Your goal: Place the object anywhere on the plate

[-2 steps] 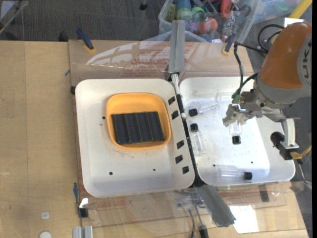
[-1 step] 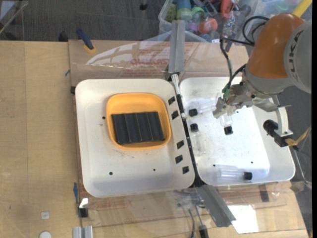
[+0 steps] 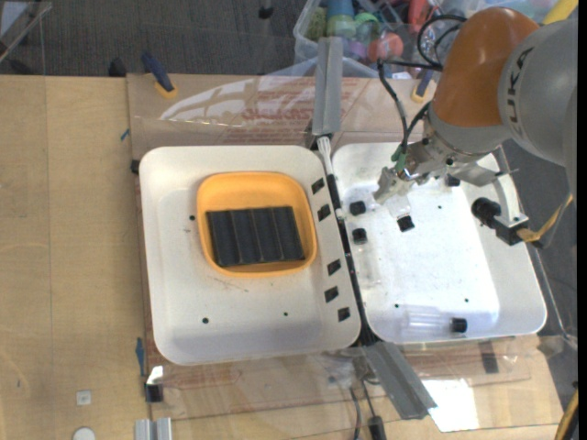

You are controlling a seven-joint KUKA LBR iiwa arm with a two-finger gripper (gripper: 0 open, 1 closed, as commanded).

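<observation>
Arm [image 3: 500,71] reaching in from the right, orange band bright above the wrist, and the gripper [image 3: 396,176] hangs low over the right bin [image 3: 514,291], up near its far left corner. Open or closed? Cannot tell from this angle; the tip is a small tangle of metal and cable against the white floor. Nothing can be made out in its grasp.

Over to the left bin [image 3: 174,273], and that is where the action sits. An orange plate [image 3: 252,187] with rounded corners lies in the far half of it, and on the plate rests a dark ribbed slab [image 3: 255,236], flat, four or five ridges running front to back. The slab covers the near part of the plate and reaches right to its near rim, with bare orange showing behind it.

Gripper and slab are well apart, with the divider [image 3: 337,255] and its row of black clips between them.

Back in the right bin, a few small black bits [image 3: 404,222] are scattered near the gripper. Down at the near edge lies something clear and hard to read [image 3: 424,319], with a black cap [image 3: 459,324] at its right end. Wooden bench [image 3: 64,246] spreads out to the left.
</observation>
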